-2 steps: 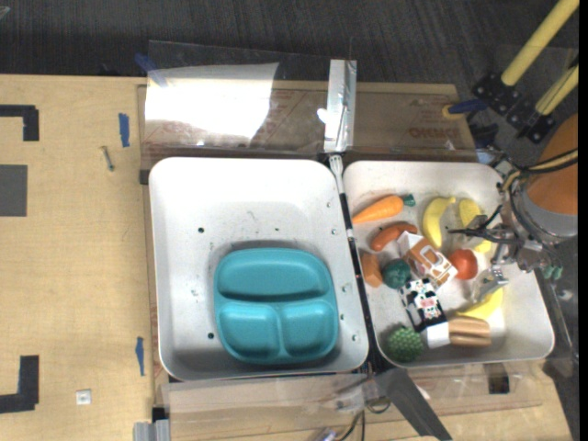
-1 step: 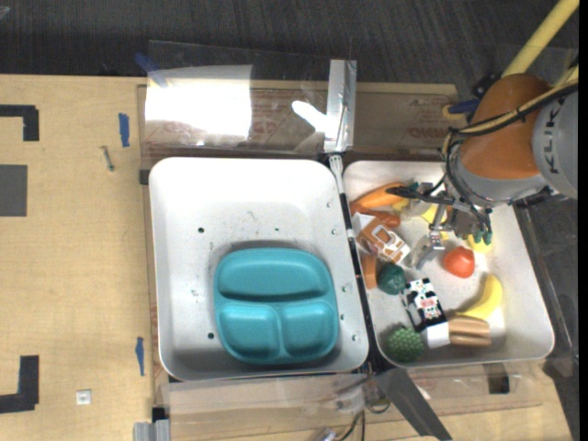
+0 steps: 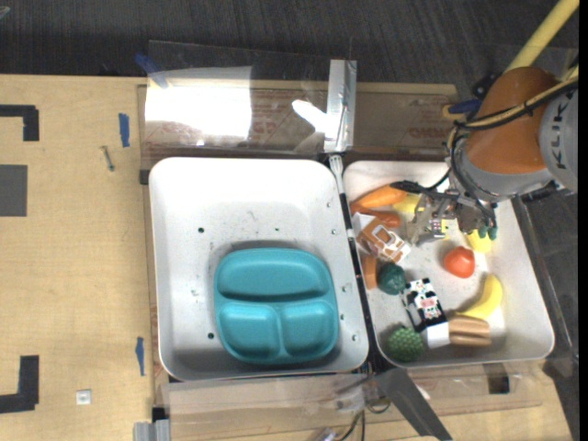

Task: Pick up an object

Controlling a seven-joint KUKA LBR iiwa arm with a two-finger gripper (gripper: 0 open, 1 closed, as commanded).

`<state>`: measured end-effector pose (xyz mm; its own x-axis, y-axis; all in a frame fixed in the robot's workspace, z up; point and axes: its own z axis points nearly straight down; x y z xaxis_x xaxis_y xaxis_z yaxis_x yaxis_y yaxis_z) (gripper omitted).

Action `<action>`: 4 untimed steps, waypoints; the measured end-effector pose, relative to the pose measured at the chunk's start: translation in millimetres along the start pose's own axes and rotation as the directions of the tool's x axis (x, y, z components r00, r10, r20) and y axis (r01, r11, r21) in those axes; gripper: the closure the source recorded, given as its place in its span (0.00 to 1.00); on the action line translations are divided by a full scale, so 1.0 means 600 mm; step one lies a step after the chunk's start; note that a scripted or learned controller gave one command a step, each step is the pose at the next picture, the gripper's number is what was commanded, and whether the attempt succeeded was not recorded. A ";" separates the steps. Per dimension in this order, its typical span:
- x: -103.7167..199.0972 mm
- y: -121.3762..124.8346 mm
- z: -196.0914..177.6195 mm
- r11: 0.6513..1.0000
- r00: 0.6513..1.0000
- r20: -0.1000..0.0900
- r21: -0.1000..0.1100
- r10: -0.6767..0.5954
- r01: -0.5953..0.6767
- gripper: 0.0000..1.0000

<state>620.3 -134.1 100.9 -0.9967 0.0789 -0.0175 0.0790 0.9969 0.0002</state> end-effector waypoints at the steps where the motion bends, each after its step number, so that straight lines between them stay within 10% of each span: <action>1: 0.031 0.140 -0.223 0.998 0.998 0.006 -0.004 0.062 -0.062 1.00; 2: -0.044 0.183 -0.274 0.987 0.987 -0.006 -0.003 -0.161 0.161 1.00; 4: -0.072 0.187 -0.318 0.800 0.800 -0.002 -0.005 -0.599 0.599 1.00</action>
